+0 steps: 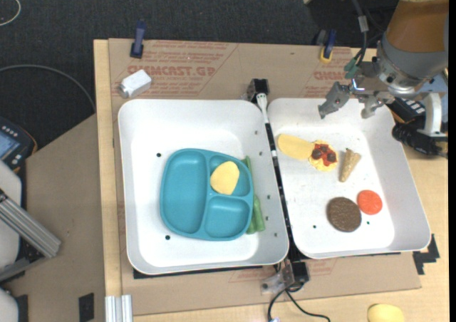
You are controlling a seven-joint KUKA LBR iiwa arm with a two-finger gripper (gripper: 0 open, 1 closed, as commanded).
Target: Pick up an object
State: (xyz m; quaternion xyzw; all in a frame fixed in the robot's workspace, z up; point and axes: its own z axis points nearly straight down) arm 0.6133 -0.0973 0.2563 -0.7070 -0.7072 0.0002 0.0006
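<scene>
Near you, cookie (344, 214) and orange disc (369, 201) wait untouched in the right bin (406, 192); your gripper (352, 103) hovers far, fingers spread and empty—nothing picked yet.

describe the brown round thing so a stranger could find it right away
Look in the right bin, toward its near edge. Two round things lie side by side there: the brown cookie is the larger, darker one, left of the small orange disc and below the tan cone.
</scene>
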